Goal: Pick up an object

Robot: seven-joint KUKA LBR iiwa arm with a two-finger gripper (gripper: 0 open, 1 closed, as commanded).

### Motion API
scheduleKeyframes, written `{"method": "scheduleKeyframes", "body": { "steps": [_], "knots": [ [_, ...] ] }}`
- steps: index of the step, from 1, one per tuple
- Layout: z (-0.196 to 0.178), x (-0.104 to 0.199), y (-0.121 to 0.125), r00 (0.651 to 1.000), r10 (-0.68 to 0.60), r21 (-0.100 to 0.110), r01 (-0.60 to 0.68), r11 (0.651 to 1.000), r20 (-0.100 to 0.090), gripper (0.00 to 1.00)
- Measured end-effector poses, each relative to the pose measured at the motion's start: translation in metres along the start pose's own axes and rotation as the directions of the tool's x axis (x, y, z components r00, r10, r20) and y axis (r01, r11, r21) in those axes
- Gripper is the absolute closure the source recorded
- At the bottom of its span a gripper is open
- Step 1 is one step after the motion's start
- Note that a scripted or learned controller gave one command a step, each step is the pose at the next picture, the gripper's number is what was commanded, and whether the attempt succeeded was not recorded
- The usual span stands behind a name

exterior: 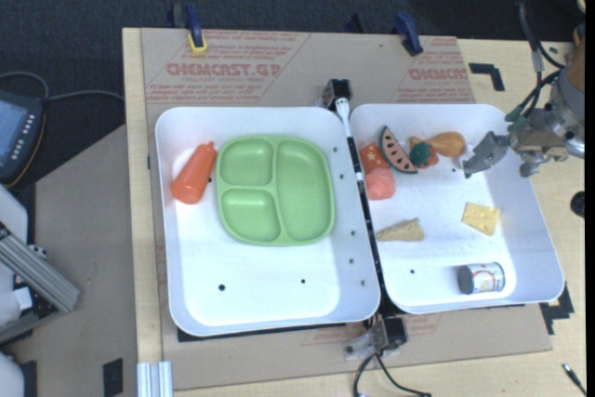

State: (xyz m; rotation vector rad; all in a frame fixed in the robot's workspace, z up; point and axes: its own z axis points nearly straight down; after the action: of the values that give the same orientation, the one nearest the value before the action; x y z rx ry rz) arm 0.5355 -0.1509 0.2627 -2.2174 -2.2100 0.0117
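Showing, from left to right, an orange bottle [193, 173] and green divided plate [276, 190] in the left bin [251, 307], toy foods in the right bin [437, 297], a cheese wedge [481, 218] near its right edge, and the gripper [507, 158], jaws spread and holding nothing, poised above: no pick is made yet.

you can read red print on the brown board [279, 60] under the two white bins: "chemcast gp" above the left bin [186, 293], and the same print again, partly cut off, above the right bin [548, 265]. the small can [481, 278] in the right bin carries a label too blurred to read.
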Motion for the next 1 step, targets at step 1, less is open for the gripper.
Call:
{"method": "scheduleKeyframes", "body": {
  "steps": [1],
  "knots": [
    [-0.0069,0.0004,0.0021,1.0,-0.003,-0.013,0.003,1.0,0.002,0.0]
  ]
}}
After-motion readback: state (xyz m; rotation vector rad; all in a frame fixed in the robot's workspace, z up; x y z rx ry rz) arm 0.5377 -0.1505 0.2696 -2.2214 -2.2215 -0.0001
